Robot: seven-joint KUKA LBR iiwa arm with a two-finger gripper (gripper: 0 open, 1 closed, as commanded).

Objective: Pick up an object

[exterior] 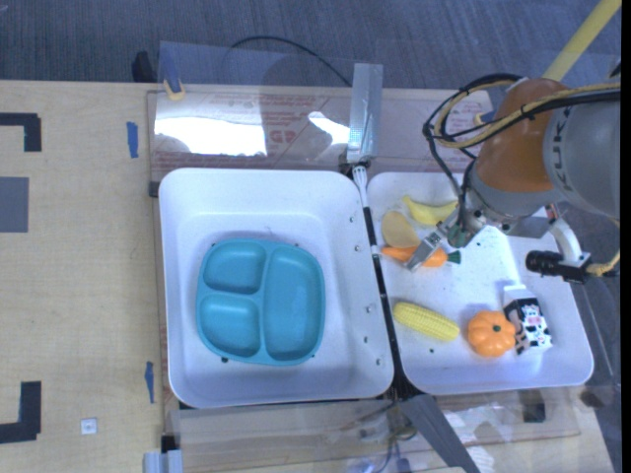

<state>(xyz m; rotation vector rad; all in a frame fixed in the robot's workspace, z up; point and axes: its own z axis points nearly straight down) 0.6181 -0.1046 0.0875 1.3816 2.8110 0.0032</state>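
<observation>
Orange carrot (402, 254) in right bin (562, 363), partly hidden under gripper (431, 249); finger state impossible to tell. Near it: banana (430, 208), corn (426, 320), small pumpkin (490, 333), cow figure (532, 325). Left bin (182, 264) with teal divided plate (262, 302). Light wooden bench (69, 294), blue-grey floor behind.

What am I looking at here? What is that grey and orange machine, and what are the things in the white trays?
A single camera above the bench looks down at a slant. The grey and orange machine is a robot arm reaching in from the right; its gripper is low in the right bin, over a toy carrot. That bin also holds a banana, a pale slice, a corn cob, a small pumpkin and a black-and-white cow figure. The left bin holds a blue divided plate. I cannot tell whether anything is gripped.
</observation>
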